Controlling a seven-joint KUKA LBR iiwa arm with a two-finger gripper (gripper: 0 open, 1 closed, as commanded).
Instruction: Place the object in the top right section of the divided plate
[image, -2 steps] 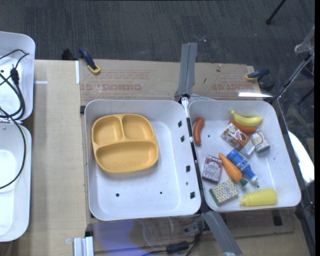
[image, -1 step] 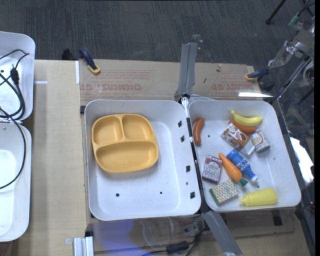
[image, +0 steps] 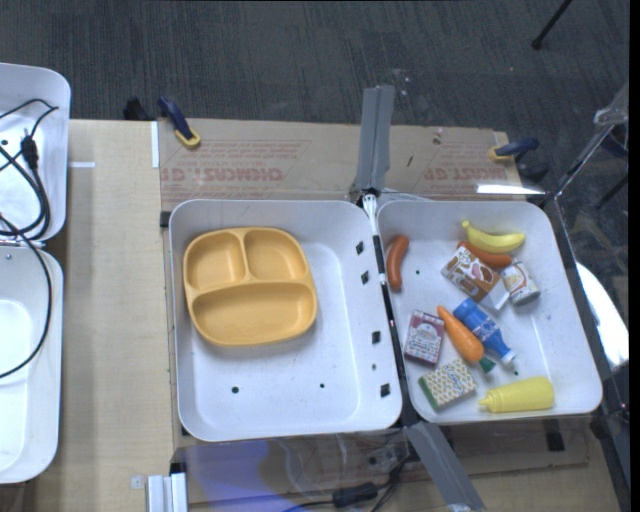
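a: state of the pincer?
b: cannot tell from this view. cannot place anything relative to it either.

a: and the task's thing?
b: hard to say which one is meant. all loose items lying in the right bin (image: 572, 300): banana (image: 492, 238) at the far side, sausage (image: 397, 262) by the wall shared with the left bin (image: 270, 405), carrot (image: 461, 336) touching a blue bottle (image: 482, 328), yellow squeeze bottle (image: 517, 396) on its side at the near edge, small can (image: 521, 284) just beside a brown carton (image: 470, 272).

a: the divided plate (image: 250, 286)?
b: orange, sitting flat in the left bin toward its far left part, well apart from the items. top right section (image: 273, 255) facing up, next to the other small one, above the long one.

a: around the bins?
b: wooden counter (image: 110, 300), cardboard sheet (image: 270, 165) behind, clamped at both ends.
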